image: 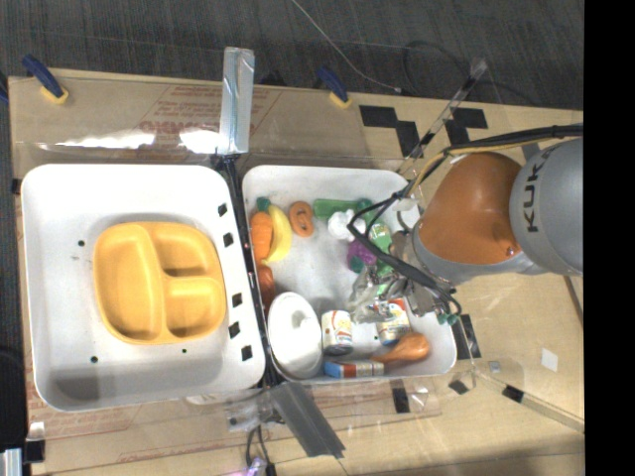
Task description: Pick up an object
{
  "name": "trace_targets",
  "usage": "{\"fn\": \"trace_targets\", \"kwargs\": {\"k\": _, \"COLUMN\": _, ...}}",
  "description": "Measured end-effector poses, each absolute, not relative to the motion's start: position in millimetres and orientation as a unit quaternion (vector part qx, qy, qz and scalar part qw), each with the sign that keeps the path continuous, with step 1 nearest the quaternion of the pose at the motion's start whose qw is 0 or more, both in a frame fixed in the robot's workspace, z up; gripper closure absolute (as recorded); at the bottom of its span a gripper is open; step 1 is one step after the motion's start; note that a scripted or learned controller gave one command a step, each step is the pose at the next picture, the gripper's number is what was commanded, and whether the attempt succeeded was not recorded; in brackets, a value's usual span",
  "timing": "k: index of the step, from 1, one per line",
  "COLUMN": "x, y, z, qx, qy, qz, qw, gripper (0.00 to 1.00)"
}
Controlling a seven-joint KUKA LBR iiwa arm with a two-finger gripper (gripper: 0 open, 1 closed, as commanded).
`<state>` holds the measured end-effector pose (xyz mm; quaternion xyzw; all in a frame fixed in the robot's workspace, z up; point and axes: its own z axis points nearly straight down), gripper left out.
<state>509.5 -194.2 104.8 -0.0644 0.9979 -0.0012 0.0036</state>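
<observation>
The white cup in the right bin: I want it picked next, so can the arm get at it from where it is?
Probably yes. The white cup lies exposed at the right bin's near left corner, nothing on top. The arm hangs nearby, though the bin wall and a small can crowd it.

One fixed cam, high above table (119,102), looking down at a slant. Mid range: both white bins fit in frame, left bin (50,266) & right bin (317,181). Arm (536,211) enters from frame right.
</observation>
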Motion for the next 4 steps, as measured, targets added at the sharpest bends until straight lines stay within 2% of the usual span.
{"fn": "trace_targets", "kwargs": {"k": 1, "x": 571.6, "y": -153.0, "z": 215.2, "qx": -0.072, "qy": 0.997, "qz": -0.0015, "qw": 0.006, "gripper": 1.00}}
{"fn": "trace_targets", "kwargs": {"k": 2, "x": 592.3, "y": -110.8, "z": 263.6, "qx": -0.010, "qy": 1.000, "qz": -0.0001, "qw": 0.003, "gripper": 1.00}}
{"fn": "trace_targets", "kwargs": {"k": 3, "x": 593.1, "y": -110.5, "z": 273.6, "qx": -0.012, "qy": 1.000, "qz": -0.0008, "qw": 0.004, "gripper": 1.00}}
{"fn": "trace_targets", "kwargs": {"k": 4, "x": 657.6, "y": -111.0, "z": 292.8, "qx": 0.100, "qy": 0.995, "qz": -0.0005, "qw": 0.002, "gripper": 1.00}}
